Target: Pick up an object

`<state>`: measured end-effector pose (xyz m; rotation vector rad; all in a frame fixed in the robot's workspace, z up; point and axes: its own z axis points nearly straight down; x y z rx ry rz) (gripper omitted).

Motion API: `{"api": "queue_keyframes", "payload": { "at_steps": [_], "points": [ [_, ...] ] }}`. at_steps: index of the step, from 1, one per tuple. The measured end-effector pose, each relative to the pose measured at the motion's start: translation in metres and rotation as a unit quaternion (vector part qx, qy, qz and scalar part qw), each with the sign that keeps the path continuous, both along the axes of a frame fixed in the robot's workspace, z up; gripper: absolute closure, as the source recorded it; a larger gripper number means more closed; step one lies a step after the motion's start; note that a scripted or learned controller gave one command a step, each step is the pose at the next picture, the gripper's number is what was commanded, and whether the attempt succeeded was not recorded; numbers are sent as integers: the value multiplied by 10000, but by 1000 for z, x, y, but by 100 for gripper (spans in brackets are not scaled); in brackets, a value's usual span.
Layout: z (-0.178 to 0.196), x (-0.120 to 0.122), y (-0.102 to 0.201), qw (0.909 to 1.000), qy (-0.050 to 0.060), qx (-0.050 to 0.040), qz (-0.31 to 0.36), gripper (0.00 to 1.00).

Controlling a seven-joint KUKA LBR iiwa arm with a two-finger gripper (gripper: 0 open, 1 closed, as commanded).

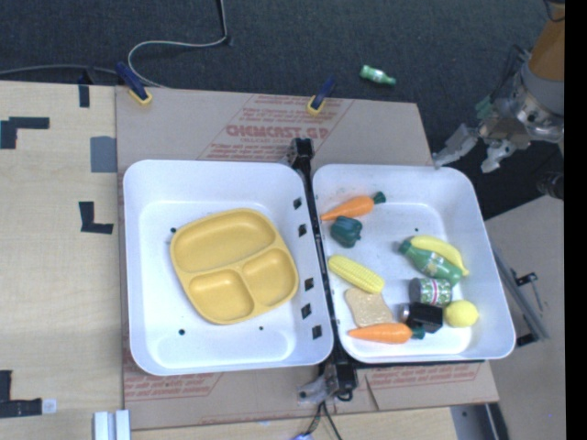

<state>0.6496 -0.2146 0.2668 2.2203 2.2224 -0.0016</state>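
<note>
My gripper (474, 147) hangs open just past the far right corner of the right bin (459, 183), its two fingers spread with nothing between them. Inside that bin lie a carrot (353, 207) at the back, a dark green pepper (346, 231), an ear of corn (356, 273), a slice of bread (368, 308), a second carrot (379, 334), a banana (440, 250) on a green bottle (428, 262), a small can (432, 291), a black block (424, 316) and a lemon (461, 314).
The left bin (147, 246) holds a yellow divided plate (234, 264). A black clamp (301, 150) sits at the far end of the seam between the bins. A small green object (377, 74) lies on the dark floor beyond the cardboard.
</note>
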Motion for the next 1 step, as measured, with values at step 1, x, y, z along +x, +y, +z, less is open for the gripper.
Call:
{"api": "queue_keyframes", "payload": {
  "at_steps": [1],
  "points": [
    [-109,-74,29,10000,16,11,-1,0]
  ]
}}
